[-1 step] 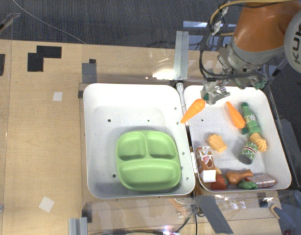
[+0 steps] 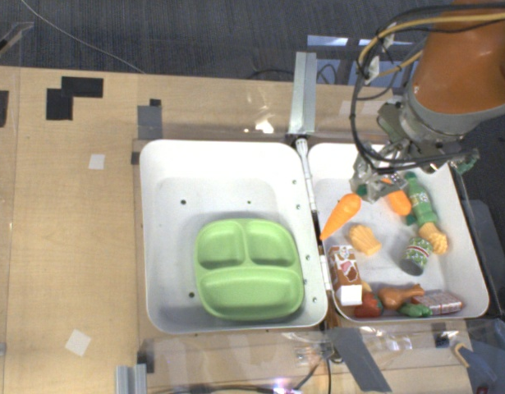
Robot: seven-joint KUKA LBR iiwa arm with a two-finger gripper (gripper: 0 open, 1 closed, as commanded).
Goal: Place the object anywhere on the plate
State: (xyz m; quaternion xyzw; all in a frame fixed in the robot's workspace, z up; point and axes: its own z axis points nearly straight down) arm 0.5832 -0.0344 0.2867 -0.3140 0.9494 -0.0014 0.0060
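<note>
We found the tool low over the upper left part of the right bin, hanging from the grey and orange arm that reached in from the right. Whether it was open or shut we could not tell, since the wrist and cables covered that part, and we saw nothing we could call held. The thing nearest it was the carrot, lying just below and to the left of the tool, near the wall between the bins. Its long axis ran on a slant, the thick end up and to the right toward the tool, the thin tip down and to the left toward the divider. A smaller orange piece lay just to the right of the tool beside a green bottle, so we could not be sure which of these the program meant to take; we judged the carrot the likelier, being apart from its neighbours. The corn lay just below it, close but not touching as far as we could see. The plate, green with three compartments, sat in the lower middle of the left bin, well apart from the tool, down and to the left across the divider. In our judgement the coming move turned on that slant: a grip across the carrot's thick end would need the tool turned square to the axis, then a carry leftward over the wall to the plate.
</note>
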